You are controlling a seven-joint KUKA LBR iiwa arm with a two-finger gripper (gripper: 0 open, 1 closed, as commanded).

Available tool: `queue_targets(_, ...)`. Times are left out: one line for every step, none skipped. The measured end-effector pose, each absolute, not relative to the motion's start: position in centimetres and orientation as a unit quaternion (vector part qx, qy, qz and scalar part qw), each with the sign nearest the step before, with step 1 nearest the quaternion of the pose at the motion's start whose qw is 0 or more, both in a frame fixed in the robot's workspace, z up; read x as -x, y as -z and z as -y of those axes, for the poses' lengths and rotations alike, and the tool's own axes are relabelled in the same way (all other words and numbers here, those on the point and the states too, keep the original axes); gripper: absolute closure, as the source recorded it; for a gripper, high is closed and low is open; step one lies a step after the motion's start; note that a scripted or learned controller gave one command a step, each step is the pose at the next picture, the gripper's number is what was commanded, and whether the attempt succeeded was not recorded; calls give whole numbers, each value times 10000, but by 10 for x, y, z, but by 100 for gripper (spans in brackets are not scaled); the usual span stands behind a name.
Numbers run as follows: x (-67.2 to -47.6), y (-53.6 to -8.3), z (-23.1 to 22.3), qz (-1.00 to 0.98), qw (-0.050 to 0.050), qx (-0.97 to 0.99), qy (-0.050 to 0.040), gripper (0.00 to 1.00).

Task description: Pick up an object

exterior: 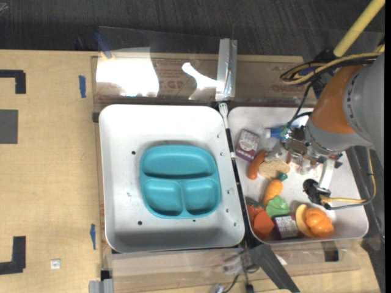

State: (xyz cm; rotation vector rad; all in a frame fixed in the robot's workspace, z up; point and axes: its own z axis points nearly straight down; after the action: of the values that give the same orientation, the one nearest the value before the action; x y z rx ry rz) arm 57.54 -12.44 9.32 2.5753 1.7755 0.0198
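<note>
Tool (292, 154) low in right bin (357, 224), just right of beige toy (273, 169), likely placed for grab; finger opening unreadable, nothing visibly held.

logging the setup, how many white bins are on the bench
2. The left bin holds a teal divided tray; the right bin holds the small toys, with the arm reaching over it.

Two white bins (116, 182); one teal divided tray (179, 179); several toy foods (273, 190).
</note>
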Motion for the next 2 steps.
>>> queue_targets(-506, -92, 94, -5653, 42, -8248, -64, 0)
queue_targets(-508, -102, 94, -5648, 58, -8251, -84, 100)
